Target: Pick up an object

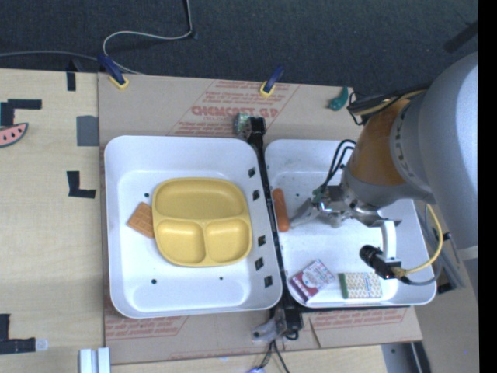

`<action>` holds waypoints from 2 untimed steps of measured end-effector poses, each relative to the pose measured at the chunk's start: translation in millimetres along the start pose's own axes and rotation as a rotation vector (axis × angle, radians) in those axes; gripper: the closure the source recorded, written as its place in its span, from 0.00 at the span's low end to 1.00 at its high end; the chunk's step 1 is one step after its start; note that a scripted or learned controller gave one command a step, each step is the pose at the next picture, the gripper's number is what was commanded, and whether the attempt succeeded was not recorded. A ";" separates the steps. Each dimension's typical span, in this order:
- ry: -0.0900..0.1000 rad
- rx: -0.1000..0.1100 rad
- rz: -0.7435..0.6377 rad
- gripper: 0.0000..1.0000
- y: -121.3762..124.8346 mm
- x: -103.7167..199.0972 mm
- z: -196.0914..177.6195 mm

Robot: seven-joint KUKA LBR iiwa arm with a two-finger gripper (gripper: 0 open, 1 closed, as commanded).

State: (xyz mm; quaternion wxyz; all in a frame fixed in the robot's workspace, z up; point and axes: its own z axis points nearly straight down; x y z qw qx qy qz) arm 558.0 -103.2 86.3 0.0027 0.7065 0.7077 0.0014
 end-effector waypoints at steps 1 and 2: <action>-0.002 0.001 0.000 1.00 -0.3 -0.9 -9.6; -0.002 0.002 0.000 1.00 -0.6 -0.6 -18.7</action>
